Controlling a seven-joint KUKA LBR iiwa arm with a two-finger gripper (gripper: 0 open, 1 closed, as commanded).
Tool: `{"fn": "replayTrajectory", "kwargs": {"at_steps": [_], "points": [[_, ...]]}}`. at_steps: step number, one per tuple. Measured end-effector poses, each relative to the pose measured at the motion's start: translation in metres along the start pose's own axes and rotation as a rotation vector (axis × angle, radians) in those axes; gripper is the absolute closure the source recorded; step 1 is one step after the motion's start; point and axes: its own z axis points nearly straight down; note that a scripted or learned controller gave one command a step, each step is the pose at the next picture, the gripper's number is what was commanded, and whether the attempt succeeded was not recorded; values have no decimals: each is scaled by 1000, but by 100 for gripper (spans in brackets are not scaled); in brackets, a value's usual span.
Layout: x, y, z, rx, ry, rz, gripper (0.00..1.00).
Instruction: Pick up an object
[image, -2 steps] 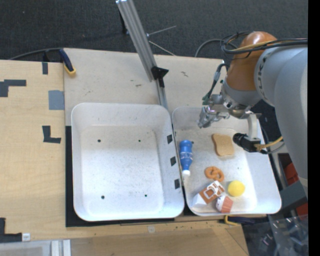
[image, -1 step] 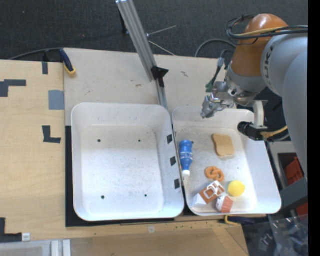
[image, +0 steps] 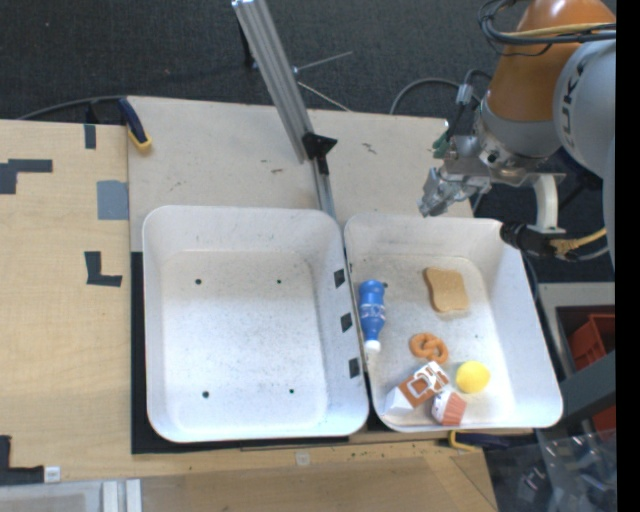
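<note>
— Gripper state?
— Can't tell; it hangs above the right bin's 12 o'clock rim.
— Objects?
— Bread slice at 1 o'clock in that bin, blue bottle at 9, pretzel and yellow ball toward 6.

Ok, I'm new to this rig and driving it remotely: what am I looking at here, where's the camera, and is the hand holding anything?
You have one camera, fixed above the bench and looking down at a slant. The grey arm with the orange band reaches in from the right. Its hand hangs over the bench just past the far rim of the right bin, and nothing shows between its fingers. Two shallow white bins sit side by side. The right bin holds a blue bottle by its left wall, a slice of bread, a pretzel, a yellow ball and a small orange and white carton.
</note>
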Motion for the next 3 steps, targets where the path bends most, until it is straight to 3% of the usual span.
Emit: {"fn": "replayTrajectory", "kwargs": {"at_steps": [3], "points": [[143, -34, 17, 9, 1, -4, 100]]}}
